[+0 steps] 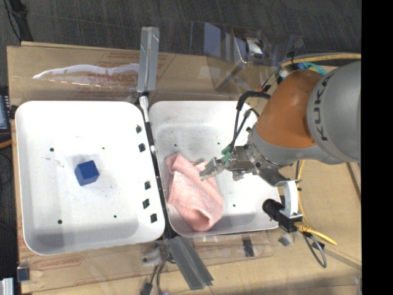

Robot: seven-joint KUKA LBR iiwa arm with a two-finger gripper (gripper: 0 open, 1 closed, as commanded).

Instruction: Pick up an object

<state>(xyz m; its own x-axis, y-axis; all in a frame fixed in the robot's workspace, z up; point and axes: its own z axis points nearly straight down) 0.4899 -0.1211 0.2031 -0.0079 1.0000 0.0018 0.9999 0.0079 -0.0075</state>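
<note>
Two bins on the counter, and in the right bin (245,112) a soft, light pink cloth (193,192) lies bunched, jaws at its upper edge, spread unclear; pinch a raised fold, I'd say.

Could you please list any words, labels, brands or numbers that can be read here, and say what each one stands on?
"KU", large grey letters on the arm, cut off at the picture's edge.
Red print on the clear bag behind the left bin: too blurred to read.
The pink cloth, blue cube and right bin bear no readable text.
</note>
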